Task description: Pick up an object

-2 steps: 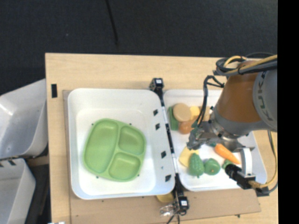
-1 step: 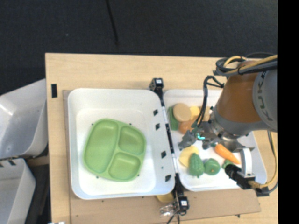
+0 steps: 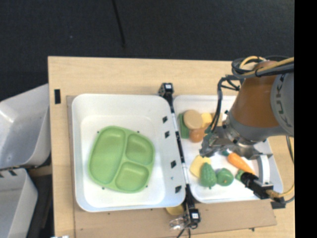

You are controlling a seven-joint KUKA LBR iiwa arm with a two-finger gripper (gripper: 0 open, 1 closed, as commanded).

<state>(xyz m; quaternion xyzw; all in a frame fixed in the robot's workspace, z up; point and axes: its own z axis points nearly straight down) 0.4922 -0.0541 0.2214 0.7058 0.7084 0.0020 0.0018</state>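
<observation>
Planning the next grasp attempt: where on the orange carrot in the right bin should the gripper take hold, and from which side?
Probably the carrot's thicker middle, coming from above with the fingers across its width. It lies flat and slanted on the right bin's floor, long and narrow, so its sides offer the shortest span. The gripper hangs just left of it.

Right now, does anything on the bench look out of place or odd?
One thing: a small yellowish object lies outside both bins, on the bench by the near end of the divider, partly hidden. The green divided plate lies flat in the left bin.
</observation>
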